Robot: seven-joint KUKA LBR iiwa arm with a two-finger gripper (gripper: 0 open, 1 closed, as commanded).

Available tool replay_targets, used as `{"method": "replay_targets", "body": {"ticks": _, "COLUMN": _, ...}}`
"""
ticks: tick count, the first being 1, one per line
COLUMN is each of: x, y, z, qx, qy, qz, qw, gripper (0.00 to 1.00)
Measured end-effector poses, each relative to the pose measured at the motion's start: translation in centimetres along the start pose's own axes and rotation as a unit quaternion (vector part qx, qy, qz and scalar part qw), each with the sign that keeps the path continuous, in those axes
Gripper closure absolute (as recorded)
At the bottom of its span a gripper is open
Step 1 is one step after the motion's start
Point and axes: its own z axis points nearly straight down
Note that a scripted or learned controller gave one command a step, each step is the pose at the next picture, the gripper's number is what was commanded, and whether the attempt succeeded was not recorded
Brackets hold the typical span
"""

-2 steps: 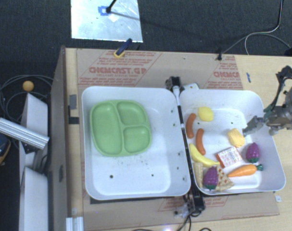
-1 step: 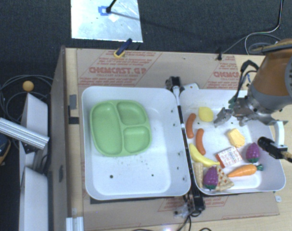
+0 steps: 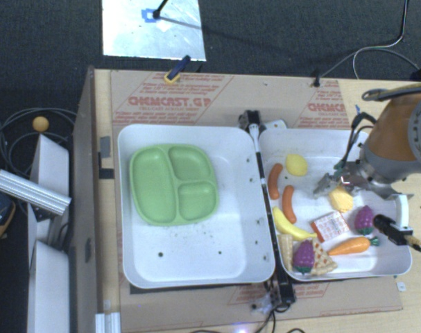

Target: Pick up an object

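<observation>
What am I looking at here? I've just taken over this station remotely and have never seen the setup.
One fixed camera looks down at a slant on a bench with two white bins. The grey and orange arm reaches in from the right; its gripper is low over the right bin, just above a pale yellow toy. That bin also holds toy food: a lemon, two sausages, a banana, a carrot, grapes. The left bin holds a green divided plate. I cannot tell whether anything is held.

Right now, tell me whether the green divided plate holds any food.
Empty. The green divided plate shows bare compartments in the left bin; the toy food lies in the right bin.
</observation>
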Motion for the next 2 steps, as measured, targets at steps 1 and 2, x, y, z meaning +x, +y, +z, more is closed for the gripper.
{"method": "replay_targets", "body": {"ticks": 1, "x": 0.1, "y": 0.1, "z": -1.1, "qx": -0.001, "qy": 0.0, "qz": -0.001, "qw": 1.0, "gripper": 1.0}}
{"method": "replay_targets", "body": {"ticks": 2, "x": 10.0, "y": 2.4, "z": -10.1, "qx": -0.002, "qy": 0.001, "qz": -0.002, "qw": 1.0, "gripper": 1.0}}
